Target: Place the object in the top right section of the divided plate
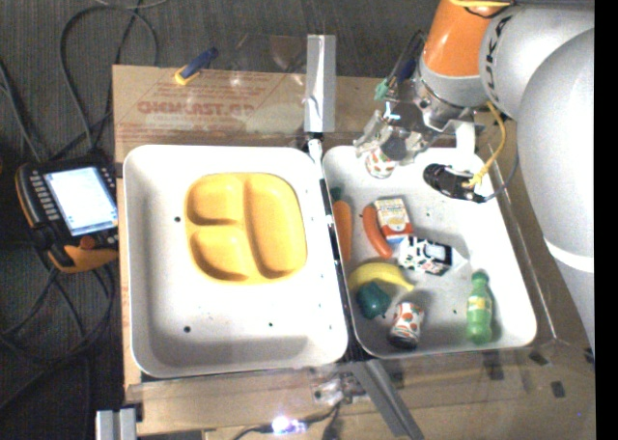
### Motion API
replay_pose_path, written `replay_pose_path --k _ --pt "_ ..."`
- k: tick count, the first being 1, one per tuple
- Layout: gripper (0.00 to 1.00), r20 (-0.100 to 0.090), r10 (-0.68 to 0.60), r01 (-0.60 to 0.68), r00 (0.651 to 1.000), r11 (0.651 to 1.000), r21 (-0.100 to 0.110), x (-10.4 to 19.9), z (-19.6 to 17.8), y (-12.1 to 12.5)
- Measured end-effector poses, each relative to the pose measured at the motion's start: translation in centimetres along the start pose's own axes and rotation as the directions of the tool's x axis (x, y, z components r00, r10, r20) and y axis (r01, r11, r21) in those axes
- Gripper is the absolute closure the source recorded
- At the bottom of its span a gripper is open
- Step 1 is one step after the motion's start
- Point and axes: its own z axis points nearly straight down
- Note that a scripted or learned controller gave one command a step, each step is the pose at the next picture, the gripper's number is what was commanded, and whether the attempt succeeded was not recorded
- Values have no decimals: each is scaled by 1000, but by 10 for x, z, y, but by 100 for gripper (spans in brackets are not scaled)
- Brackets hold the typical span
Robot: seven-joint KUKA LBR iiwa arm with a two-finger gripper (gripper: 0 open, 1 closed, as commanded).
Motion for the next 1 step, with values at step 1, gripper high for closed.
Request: replay_pose_path --k 1 --pt "100 0 -177 177 984 984 2 111 29 -19"
